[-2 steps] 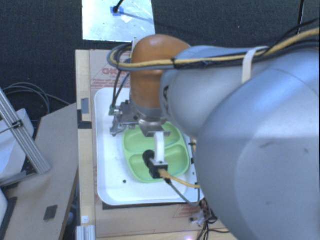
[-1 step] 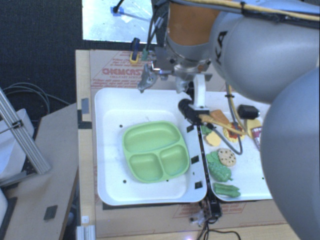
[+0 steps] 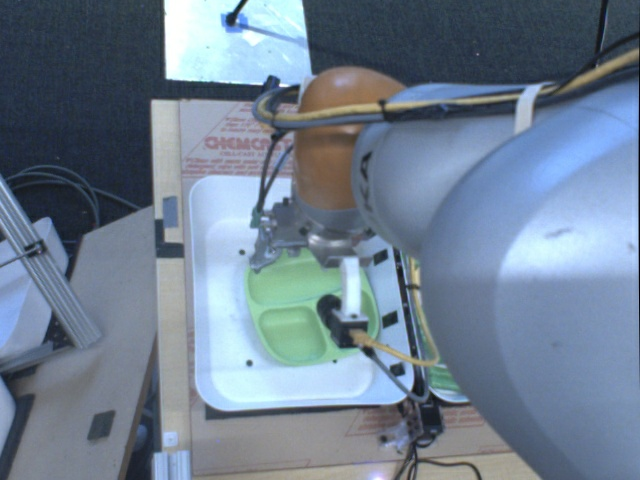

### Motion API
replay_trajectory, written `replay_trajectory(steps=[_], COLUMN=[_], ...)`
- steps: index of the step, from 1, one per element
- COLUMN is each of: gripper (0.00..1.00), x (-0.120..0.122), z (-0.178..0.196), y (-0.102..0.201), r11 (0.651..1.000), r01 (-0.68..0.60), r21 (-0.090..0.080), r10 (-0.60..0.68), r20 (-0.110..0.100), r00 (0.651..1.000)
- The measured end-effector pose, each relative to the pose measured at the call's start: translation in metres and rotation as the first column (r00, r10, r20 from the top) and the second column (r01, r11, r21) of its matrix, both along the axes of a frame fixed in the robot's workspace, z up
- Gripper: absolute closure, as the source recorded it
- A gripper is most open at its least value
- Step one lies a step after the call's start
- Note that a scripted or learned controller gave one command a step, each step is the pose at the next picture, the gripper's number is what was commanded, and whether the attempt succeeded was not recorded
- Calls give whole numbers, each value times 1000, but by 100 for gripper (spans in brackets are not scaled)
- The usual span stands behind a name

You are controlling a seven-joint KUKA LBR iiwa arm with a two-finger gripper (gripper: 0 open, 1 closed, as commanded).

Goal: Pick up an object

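Observation:
A light green divided plate lies in the left white bin, towards its right side. My gripper hangs low over the plate's upper left rim, under the orange band of the wrist. The wrist hides the far part of the plate. Nothing shows as held.
The big grey arm covers most of the right bin; a strip of something green shows along the arm's lower edge. A few small dark specks lie on the left bin's floor. Cardboard lies under the bins.

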State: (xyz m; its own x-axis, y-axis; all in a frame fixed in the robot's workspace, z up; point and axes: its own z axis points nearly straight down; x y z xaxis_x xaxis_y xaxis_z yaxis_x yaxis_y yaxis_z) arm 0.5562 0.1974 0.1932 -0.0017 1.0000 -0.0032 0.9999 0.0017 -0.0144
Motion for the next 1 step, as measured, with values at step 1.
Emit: replay_trajectory(steps=[1], gripper=[100], x=[5], z=[19], y=[0], r11=[1000], r01=[-5], r21=[4], r10=[5], r20=[16], r00=[1000])
